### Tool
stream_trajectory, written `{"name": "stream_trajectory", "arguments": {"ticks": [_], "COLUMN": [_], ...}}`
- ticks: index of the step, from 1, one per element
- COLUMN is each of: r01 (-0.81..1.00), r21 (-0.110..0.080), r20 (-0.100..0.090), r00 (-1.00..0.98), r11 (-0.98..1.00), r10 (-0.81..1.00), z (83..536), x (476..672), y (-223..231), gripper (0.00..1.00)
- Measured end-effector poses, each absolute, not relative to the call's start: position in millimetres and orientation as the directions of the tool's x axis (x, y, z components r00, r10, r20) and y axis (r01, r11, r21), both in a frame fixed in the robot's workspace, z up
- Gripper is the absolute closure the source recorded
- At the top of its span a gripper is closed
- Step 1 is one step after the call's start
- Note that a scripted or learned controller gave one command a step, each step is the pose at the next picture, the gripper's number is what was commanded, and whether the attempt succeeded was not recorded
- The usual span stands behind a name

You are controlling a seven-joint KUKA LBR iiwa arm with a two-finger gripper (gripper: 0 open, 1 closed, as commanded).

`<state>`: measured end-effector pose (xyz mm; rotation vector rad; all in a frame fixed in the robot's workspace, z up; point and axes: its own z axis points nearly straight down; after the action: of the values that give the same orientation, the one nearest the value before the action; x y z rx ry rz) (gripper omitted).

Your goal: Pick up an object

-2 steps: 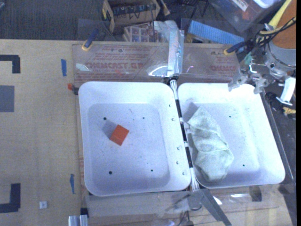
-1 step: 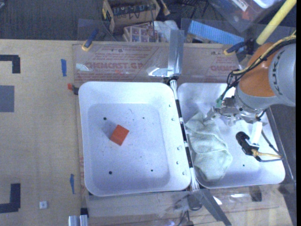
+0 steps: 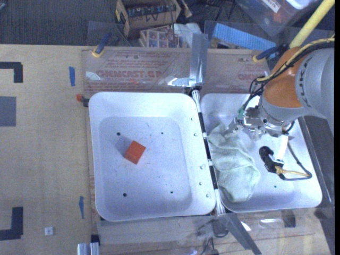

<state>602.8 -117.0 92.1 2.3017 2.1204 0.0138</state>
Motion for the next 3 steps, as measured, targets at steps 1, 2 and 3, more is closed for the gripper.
{"name": "stream_trajectory", "arguments": {"ticks": [1, 2, 3], "r01": [0.986, 0.999, 0.995], "r21": [0.014, 0.003, 0.000], "r20": [0.002, -0.001, 0.000], "r00": [0.167, -0.045, -0.104], "r11": [-0.167, 0.045, 0.104], "r10": [0.986, 0.999, 0.995], "z": [91.6, 184.6, 102.3], "x": [540.7, 531.0, 516.7], "y": [-121.0, -66.4, -100.8], "gripper": [0.00, 0.00, 0.00]}}
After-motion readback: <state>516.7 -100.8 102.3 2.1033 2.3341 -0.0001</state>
